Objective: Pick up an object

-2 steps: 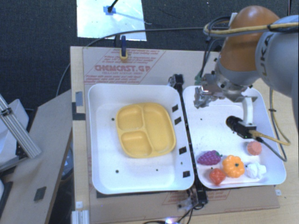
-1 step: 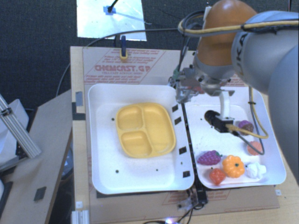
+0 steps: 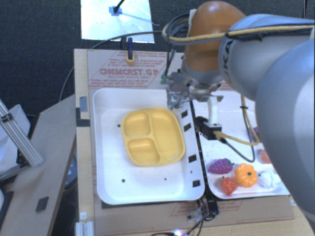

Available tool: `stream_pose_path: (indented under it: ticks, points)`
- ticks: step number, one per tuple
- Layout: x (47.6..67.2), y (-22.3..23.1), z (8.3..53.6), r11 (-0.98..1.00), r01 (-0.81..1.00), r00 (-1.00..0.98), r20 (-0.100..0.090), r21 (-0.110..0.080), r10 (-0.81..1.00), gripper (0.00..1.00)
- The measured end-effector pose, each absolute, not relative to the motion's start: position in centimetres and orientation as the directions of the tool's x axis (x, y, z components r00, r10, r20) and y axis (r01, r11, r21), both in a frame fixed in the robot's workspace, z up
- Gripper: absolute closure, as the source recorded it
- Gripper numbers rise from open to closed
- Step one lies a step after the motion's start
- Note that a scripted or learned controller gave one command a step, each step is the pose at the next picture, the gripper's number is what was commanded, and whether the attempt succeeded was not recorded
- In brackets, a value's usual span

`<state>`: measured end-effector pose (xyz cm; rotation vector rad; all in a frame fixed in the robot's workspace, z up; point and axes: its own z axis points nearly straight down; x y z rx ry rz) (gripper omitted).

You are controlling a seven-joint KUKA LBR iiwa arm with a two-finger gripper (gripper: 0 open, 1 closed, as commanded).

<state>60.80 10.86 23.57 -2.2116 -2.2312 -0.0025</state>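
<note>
Nothing is lifted yet, as far as the view shows: the yellow three-compartment plastic plate (image 3: 153, 136) lies flat in the left white bin (image 3: 110, 181), and the purple toy grape bunch (image 3: 220, 166), the orange toy pumpkin (image 3: 246, 175), the red toy strawberry (image 3: 228, 185) and a small white object (image 3: 268, 179) rest at the lower edge of the right white bin (image 3: 236, 119). So the whole pick looks still to do. The grey arm fills the upper right of the frame, its wrist pointing down with the jaws (image 3: 176, 100) low, at the plate's upper right corner near the divider between the bins. I cannot tell whether they are open or closed.
</note>
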Motion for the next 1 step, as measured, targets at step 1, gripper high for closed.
stream_pose_path:
  ticks: [1]
  points:
    - [60.79,10.58,23.67,0.005,1.000,-0.005,0.000,0.001,1.000,0.00]
